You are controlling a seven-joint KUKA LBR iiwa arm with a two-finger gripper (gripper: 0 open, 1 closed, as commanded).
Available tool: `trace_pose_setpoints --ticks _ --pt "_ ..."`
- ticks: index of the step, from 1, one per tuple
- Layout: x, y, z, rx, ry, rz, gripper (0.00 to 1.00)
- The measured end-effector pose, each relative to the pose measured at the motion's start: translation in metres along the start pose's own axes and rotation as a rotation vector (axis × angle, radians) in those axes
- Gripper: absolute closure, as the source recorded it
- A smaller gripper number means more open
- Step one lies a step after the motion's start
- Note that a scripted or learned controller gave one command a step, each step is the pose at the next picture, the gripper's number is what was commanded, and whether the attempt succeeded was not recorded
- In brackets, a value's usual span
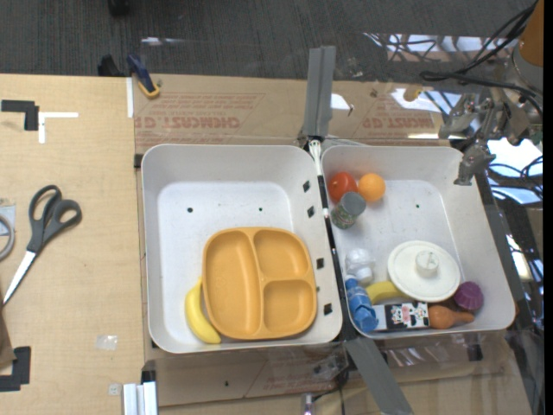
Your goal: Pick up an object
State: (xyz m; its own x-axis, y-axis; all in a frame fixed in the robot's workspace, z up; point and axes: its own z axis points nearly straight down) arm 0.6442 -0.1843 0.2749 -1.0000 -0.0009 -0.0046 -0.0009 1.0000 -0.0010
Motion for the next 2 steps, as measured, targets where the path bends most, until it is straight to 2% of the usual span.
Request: trace_pose_setpoints --ticks 1,2 --pt "-0.015 0.019 0.155 0.0 0.0 0.24 0.0" --pt "0.0 0.077 0.18 0.0 0.001 0.444 0.0"
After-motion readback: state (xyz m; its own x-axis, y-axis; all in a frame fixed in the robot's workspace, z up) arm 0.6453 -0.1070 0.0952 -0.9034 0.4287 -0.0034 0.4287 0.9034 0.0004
